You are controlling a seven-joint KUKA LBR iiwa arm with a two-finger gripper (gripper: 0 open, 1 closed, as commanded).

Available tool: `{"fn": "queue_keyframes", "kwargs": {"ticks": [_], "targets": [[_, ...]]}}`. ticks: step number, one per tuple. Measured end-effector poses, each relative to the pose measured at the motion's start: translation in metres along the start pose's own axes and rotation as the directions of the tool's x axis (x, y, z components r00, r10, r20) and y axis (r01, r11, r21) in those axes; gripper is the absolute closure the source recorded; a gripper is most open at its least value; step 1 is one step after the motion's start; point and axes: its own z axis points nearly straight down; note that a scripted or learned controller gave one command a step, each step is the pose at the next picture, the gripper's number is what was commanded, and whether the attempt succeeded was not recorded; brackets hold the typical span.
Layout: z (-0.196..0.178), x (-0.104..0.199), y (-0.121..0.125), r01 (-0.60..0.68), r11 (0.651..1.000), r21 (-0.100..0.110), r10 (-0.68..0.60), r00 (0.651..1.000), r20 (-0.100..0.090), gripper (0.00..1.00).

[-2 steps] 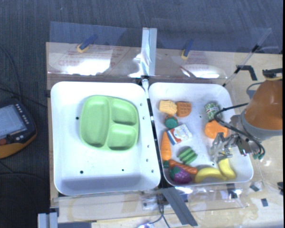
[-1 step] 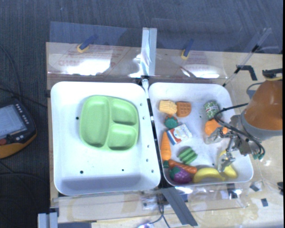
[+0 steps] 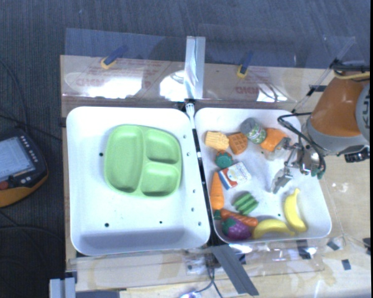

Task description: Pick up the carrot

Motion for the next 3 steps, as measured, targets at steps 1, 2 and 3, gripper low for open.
{"fn": "queue_keyframes", "kwargs": {"ticks": [1, 2, 3], "targets": [[0.007, -0.052, 0.008, -0.176, 0.984, 0.026, 0.178, 0.975, -0.13, 0.0], [0.006, -0.043, 0.041, -0.375, 0.926, 0.038, 0.376, 0.923, -0.082, 0.0], [0.006, -0.052, 0.058, -0.433, 0.901, 0.036, 0.434, 0.898, -0.068, 0.0]]}}
